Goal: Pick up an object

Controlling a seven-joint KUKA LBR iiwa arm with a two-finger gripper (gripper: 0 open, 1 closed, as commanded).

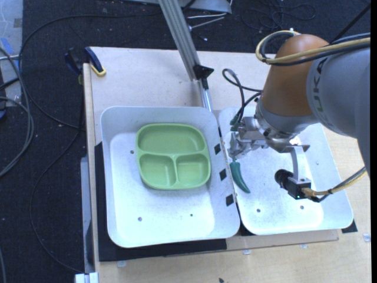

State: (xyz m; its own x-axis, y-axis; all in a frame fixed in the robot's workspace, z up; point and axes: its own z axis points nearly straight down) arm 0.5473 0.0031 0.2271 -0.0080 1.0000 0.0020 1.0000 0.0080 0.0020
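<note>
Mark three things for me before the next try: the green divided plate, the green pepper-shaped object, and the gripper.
green divided plate (174,156), camera view, on the divider between compartments.
green pepper-shaped object (239,177), camera view, on its middle.
gripper (235,152), camera view, at its fingertips above the object.

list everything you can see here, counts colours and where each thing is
bins: 2, white, shallow, side by side on the bench
divided plate: 1, light green, three compartments, in the left bin toward its back
pepper-shaped object: 1, dark green, long and narrow, in the right bin near its left wall, just below the tool
black tabs: several, black, along the seam between the two bins
bench top: 1, pale tan, under and behind the bins
clamp: 1, blue and yellow, at the bench's back left corner
metal strut: 1, grey, slanting down to the bins' back edge
cables: several, black, on the dark floor
arm: 1, grey with orange band, over the right bin
tool: 1, metallic, above the pepper-shaped object
</note>
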